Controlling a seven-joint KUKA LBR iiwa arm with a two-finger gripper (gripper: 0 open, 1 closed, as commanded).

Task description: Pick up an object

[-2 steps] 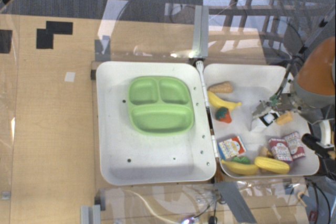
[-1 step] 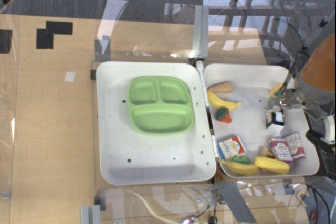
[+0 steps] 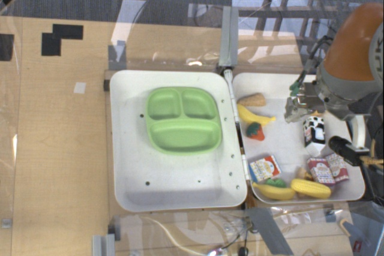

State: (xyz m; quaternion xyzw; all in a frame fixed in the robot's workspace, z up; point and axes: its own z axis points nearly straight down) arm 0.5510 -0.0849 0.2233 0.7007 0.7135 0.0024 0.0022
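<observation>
While the grey arm reaches in over the right bin (image 3: pixel 282 88), its fingers (image 3: pixel 295 108) hang above bare white floor, and whether they are parted or closed cannot be told. A banana (image 3: pixel 255 115) and strawberry (image 3: pixel 256 130) lie just left of them, a black-and-white carton (image 3: pixel 314 130) just right, none gripped; the green tray (image 3: pixel 182 119) sits in the left bin (image 3: pixel 129 147).

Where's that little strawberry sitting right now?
The strawberry lies in the right bin, near its left wall, just below the banana and above the small carton.
</observation>
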